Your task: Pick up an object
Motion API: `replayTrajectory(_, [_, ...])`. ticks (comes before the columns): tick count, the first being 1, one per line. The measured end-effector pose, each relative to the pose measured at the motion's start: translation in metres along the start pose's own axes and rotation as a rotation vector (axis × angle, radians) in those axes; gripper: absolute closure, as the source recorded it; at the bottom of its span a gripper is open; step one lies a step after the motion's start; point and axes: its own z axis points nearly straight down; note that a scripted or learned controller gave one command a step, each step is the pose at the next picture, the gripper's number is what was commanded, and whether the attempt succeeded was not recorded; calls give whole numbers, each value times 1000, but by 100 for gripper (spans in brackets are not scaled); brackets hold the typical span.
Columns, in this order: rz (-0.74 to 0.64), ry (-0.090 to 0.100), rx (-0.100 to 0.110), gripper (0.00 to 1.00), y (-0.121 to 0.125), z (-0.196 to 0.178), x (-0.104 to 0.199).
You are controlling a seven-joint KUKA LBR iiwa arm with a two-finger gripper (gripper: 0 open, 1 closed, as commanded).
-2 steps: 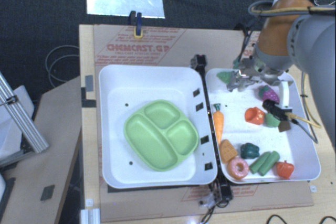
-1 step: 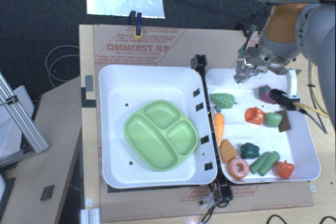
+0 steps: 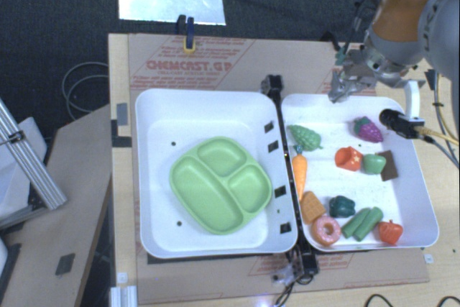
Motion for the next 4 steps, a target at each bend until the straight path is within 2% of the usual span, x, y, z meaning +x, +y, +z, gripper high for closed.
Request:
replayTrajectory(1, [3,0,8,100,-40,-3,15])
replayTrajectory(2, [4,1,10,100,-84,10,31])
replayTrajectory(3, [1,1,8,100,-100,13,44])
replayTrajectory(4, [1,1,7,100,-104,11,50])
